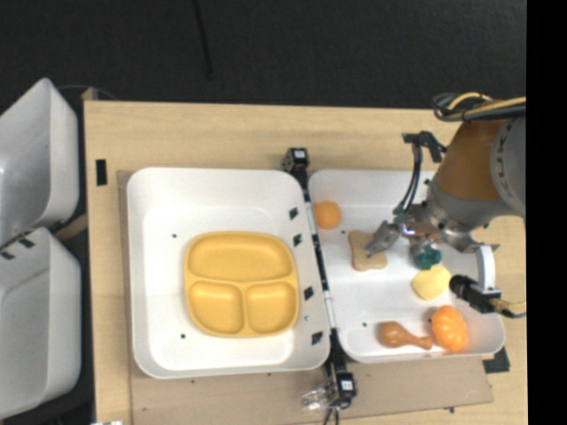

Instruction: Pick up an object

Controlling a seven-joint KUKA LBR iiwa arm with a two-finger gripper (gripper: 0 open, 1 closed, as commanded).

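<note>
We see the gripper low in the right bin, its fingers parted over the tan, bread-like piece and closed on nothing yet. Our worry is a thin grip: the piece lies flat (little edge to catch), so the fingertips may skate across its top. The small orange ball nearby could get nudged; the teal item sits close under the wrist.

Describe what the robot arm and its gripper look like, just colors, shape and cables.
The arm is a thick rounded grey body with a broad orange band above the wrist. Yellow and dark cables loop at its top, and a thin dark cable runs down on a black bracket beside it. The gripper is a small grey and metallic unit with slim dark fingers. A white bracket and a black plug sit below the wrist.
</note>
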